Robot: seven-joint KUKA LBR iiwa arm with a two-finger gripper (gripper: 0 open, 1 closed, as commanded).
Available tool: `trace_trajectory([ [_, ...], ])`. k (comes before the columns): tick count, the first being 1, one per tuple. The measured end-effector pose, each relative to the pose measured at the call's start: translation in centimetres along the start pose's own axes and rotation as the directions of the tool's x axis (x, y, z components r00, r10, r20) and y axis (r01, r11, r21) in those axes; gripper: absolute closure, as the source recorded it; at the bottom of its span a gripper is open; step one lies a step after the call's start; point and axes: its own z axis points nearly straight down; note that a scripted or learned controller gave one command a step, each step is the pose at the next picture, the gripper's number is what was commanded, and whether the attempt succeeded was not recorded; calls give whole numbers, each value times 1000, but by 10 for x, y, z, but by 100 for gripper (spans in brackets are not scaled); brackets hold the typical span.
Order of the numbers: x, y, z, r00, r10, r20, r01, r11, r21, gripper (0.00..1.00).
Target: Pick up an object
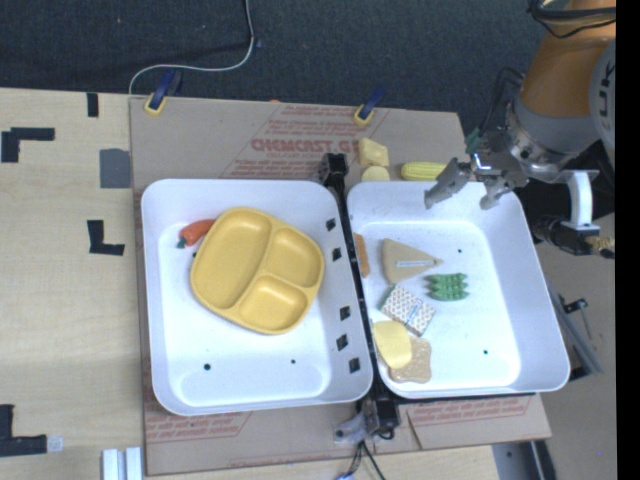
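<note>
At the near edge of the right bin [520, 368] lie a pale yellow round piece [392, 344] and a tan biscuit-like piece [413, 363], touching each other; just beyond them sits a small checkered packet [408, 308], then a tan wedge [405, 259] and, to its right, a green pea pod [447, 287]. All these crowd the left half of that bin, close to the dividing wall. The left bin [165, 298] holds a yellow divided plate [257, 269], with an orange carrot-like piece [196, 231] partly tucked under its far left edge. On the cardboard of the bench [250, 138] beyond the bins rest two pale yellow pieces [373, 153] and a corn cob [422, 171]. The hand [468, 186] hangs over the far right corner of the right bin, fingers spread wide, nothing between them, well apart from the cluster of objects.
</note>
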Motion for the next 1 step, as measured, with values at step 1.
trace_trajectory([
  [1,26,1,126,1000,0,-2,1,1000,11,0],
])
